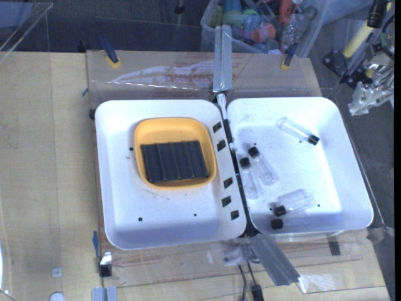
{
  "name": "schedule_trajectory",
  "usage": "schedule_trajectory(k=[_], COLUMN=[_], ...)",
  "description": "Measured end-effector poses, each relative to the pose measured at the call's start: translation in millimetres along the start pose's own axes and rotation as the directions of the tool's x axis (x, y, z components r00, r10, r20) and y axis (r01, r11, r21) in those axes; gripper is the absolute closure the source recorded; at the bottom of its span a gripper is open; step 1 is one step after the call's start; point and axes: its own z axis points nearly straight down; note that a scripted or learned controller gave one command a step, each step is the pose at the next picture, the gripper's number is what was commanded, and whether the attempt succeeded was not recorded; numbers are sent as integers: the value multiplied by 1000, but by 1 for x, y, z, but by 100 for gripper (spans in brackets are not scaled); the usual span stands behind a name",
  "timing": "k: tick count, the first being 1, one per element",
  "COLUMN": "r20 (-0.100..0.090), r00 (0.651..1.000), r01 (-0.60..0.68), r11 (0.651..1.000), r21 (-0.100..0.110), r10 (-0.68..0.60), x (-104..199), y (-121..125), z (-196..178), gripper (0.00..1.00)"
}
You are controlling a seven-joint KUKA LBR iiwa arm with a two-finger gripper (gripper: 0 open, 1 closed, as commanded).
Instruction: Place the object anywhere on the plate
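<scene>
Two shallow white bins sat side by side — the left bin [119, 224] and the right bin [351, 193]. In the left bin lay one yellow plate [145, 130], and on it one dark ribbed insert [174, 161]. The right bin held four clear vials with black caps — one at the far side [297, 131], two close together near the divider [260, 163] [248, 177], and one at the near side [292, 202]. Along the divider between the bins ran five small black clips [225, 164]. Beyond the bench stood one clear tub [276, 11] of coloured items, too jumbled to count
</scene>
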Motion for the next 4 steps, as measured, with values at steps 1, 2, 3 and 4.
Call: schedule_trajectory(k=[1,2,3,4], r20=[0,1,4,1], r00=[966,966,968,851], r01=[258,258,251,526], r11=[966,966,968,851], r21=[0,-1,8,-2], r10=[-258,-258,-251,-526], x=[0,1,1,-8], y=[0,0,-1,1], z=[-26,-26,-37,-40], gripper=[100,0,100,100])
